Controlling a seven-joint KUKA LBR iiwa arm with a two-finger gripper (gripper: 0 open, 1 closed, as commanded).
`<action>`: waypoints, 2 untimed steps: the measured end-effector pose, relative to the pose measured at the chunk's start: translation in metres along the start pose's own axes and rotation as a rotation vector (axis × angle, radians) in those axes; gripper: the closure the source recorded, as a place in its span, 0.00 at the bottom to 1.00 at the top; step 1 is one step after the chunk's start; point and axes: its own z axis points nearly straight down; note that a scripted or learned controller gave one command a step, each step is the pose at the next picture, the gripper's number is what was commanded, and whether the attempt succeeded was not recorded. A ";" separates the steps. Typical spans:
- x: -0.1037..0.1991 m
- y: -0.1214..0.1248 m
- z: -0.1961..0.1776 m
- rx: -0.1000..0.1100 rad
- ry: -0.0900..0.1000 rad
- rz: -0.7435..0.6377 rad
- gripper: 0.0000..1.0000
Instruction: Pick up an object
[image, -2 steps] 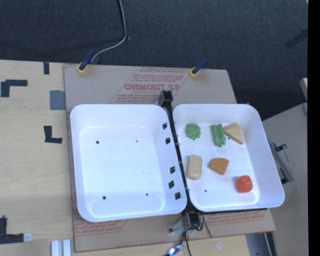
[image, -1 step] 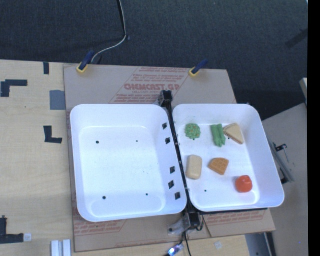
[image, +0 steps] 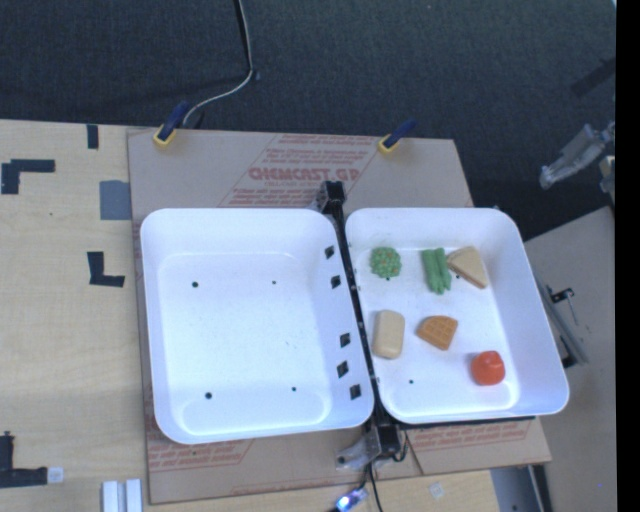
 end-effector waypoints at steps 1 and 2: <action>-0.015 -0.061 -0.081 -0.016 -0.006 0.007 0.00; -0.021 -0.099 -0.086 -0.009 -0.003 0.006 0.00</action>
